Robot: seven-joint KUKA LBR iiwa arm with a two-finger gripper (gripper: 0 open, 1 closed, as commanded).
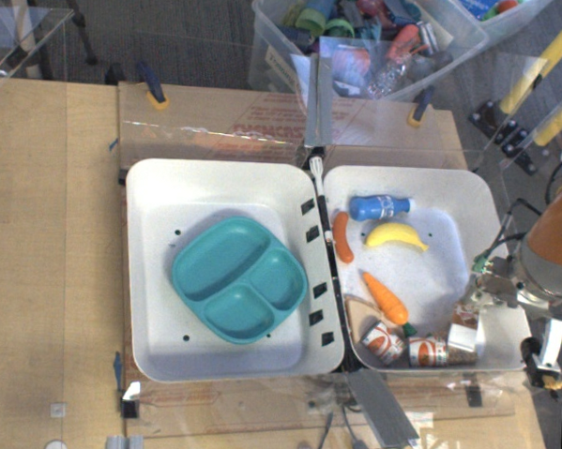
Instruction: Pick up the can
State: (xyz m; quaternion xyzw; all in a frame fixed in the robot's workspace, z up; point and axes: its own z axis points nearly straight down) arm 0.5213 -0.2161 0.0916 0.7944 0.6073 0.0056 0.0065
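My gripper (pixel 471 313) sits low at the right bin's (pixel 452 195) right side; jaw state cannot be told. Two cans (pixel 427 351) lie along the near wall. Beyond: carrot (pixel 387 299), banana (pixel 398 236), blue bottle (pixel 380 207).

The can (pixel 427 351), red and white, lies on its side along the right bin's (pixel 452 192) near wall.
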